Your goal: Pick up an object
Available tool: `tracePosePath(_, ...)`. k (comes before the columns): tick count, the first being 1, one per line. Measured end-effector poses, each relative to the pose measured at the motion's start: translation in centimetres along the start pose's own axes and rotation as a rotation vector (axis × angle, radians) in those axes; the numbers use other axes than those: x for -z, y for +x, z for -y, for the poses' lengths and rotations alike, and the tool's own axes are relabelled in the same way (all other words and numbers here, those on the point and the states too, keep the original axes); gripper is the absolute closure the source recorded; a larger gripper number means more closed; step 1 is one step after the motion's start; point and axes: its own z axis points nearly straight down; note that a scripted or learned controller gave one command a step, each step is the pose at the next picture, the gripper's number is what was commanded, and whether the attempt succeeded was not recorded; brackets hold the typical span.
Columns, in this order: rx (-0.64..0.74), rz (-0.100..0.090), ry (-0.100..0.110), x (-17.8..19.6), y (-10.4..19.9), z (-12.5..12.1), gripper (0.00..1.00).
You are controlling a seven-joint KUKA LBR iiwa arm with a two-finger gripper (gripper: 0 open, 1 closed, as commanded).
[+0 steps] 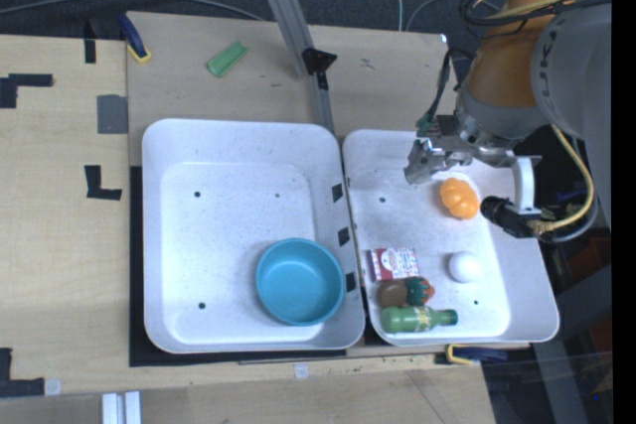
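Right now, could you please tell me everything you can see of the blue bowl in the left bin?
The blue bowl is round, light blue and looks like smooth plastic, with a plain rim and nothing visible inside it. It stands upright, mouth up, in the near right corner of the left bin, close against the wall shared with the right bin. It rests on the bin floor, apart from the gripper, which hovers over the right bin.

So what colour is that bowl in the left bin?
Light blue; the bowl shows plainly in the camera view.
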Motion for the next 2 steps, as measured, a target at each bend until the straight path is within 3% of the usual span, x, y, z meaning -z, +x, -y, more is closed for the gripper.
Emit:
tracePosePath(1, 0.000, 0.000, 0.002, 2.9, 0.0, -0.1, 1.00)
tracePosePath(2, 0.005, -0.002, 0.005, 3.5, 5.5, -1.2, 1.00)
